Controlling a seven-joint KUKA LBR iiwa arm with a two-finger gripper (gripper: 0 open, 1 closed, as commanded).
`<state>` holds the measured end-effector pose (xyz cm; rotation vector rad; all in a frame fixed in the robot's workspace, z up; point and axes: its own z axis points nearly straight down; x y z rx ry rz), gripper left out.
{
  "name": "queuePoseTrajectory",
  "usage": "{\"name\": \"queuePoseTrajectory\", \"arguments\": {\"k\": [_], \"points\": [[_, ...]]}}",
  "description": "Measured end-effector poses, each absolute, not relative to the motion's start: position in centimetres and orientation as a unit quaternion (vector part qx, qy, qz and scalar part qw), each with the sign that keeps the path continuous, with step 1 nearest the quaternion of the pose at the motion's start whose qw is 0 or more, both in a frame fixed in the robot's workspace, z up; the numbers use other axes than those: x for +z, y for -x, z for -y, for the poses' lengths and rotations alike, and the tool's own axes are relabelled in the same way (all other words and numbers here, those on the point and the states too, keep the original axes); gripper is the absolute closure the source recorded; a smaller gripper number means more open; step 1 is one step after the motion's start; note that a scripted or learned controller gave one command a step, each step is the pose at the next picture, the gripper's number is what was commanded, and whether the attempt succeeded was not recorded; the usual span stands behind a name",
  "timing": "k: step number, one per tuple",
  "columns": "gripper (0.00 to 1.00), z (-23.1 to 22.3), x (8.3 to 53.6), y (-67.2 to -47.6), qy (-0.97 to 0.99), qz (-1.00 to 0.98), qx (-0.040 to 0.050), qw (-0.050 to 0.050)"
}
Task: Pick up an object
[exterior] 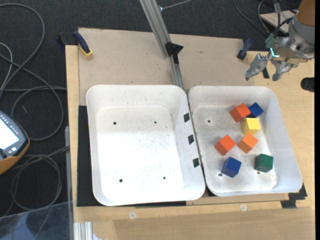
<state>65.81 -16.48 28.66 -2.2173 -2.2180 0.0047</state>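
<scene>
- The right bin (286,134), a shallow white tray of thin moulded plastic with rounded corners and a dark-speckled floor, is the landmark; it holds seven small matte cubes.
- Nearest, toward its front edge, sit a dark blue cube (231,167) and, to that cube's right, a dark green cube (264,162) close to the bin's right wall.
- Mid-bin lie two orange cubes, one (225,144) left of centre and one (248,143) just beside it on the right, each turned corner-on.
- Further back, a yellow cube (251,125) touches or nearly touches the right-hand orange cube.
- Toward the bin's back wall, a third orange cube (240,112) and a smaller-looking blue cube (255,109) sit side by side, touching.
- Left of the right bin, edge to edge with it, is the left bin (95,134), same white plastic, floor dotted with a few dark holes and fine specks.
- Both bins rest on a pale wooden surface (125,59) with a smooth, flat sheen.
- Beyond the right bin's back-right corner, above the bare wood, hangs the pincer (269,69): grey metal fingers spread apart, nothing between them, well clear of all cubes.
- A ribbed aluminium pole (156,19) slants up from behind the seam between the bins.
- Blue clamps (82,43) grip the surface's far edge.
</scene>
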Motion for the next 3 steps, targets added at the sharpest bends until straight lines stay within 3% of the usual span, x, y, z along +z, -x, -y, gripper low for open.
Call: {"name": "queuePoseTrajectory", "arguments": {"k": [1,3], "points": [[0.0,16.5,29.0,-65.9,0.706,0.708,0.0005,0.0],[0.0,16.1,18.4,-66.0,0.707,0.707,0.0016,0.003]]}}
